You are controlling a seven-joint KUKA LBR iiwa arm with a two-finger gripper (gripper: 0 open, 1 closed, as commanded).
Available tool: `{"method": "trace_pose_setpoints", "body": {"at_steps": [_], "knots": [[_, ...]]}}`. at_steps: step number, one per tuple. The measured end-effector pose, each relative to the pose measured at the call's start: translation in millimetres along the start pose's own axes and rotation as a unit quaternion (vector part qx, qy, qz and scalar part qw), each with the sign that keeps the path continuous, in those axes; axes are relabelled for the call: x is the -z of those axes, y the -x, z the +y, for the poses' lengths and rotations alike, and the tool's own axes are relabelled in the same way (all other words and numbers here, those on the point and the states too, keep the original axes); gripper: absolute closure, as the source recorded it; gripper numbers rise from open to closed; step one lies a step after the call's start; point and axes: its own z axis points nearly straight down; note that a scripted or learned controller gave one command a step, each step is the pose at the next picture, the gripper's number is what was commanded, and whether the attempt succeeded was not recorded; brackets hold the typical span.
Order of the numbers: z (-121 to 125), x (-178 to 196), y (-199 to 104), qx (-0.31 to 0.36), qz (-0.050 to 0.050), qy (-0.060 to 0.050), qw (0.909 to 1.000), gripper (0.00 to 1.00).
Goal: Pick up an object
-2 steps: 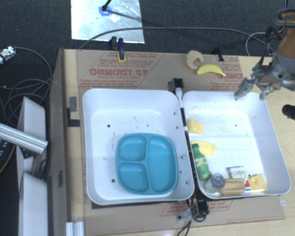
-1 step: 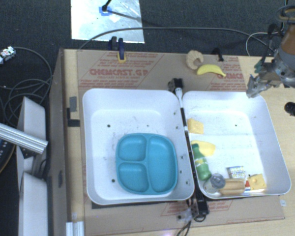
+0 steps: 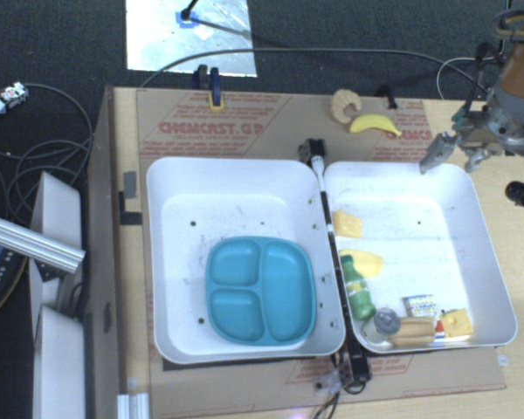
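1. Nearest the camera, along the front wall of the right bin, a row of small things is lying far from the jaws: a grey cap, a tan block, a small printed box and a yellow wedge. They are touching or nearly touching, so a clean grab there looks awkward.
2. Just behind them a green bottle is lying on its side against the divider. It looks light, stiff and smooth, so it may be slippery; across its middle seems the best hold.
3. Further back, 2 yellow pieces and are lying apart from the rest, closer to the jaws. They look light and perhaps soft, and easy to pinch across the short side.
4. In the left bin a blue divided plate is lying flat, well away from the jaws; its thin rim is the only hold.
5. Farthest off, the gripper is hanging over the right bin's back corner with its jaws spread apart and nothing between them.
6. Beyond the bins, beside the jaws, a banana is resting on the bench.
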Motion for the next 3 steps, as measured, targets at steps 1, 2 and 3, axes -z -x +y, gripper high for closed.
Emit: {"method": "trace_pose_setpoints", "body": {"at_steps": [1,2,3], "knots": [[-123,-38,2,-0.005,0.002,-0.004,1.0,0.0],[-57,-1,20,-0.003,0.001,-0.001,1.0,0.0],[10,-110,-6,-0.003,0.003,-0.004,1.0,0.0]]}}
